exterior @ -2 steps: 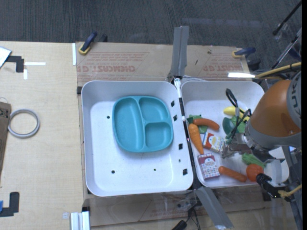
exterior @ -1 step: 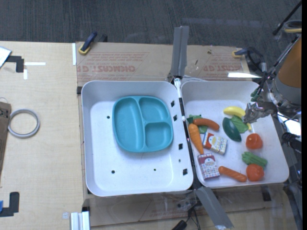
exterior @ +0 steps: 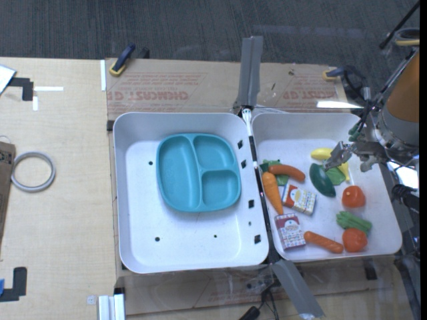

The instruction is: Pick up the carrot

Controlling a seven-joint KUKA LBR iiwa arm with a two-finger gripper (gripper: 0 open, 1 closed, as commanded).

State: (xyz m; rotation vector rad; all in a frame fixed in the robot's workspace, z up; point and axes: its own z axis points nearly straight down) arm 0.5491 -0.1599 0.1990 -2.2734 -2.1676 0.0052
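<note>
Crowding carrot (exterior: 271, 192): red box (exterior: 299, 199), chili (exterior: 287, 172); end effector (exterior: 341, 153) grip can't tell.

Bright, even light falls from above, and the two white bins (exterior: 127, 199) come close to washing out, their floors almost without texture. Shadows are soft and short; a faint grey one hugs the blue plate (exterior: 198, 172) along its lower edge. The pale wood of the desk (exterior: 60, 239) is evenly lit, while the dark carpet (exterior: 200, 12) at the top stays dim. A glossy sheen streaks the cardboard (exterior: 173, 89). Detail is moderately soft throughout, and the arm (exterior: 403, 99) at the right edge is blurred.
</note>
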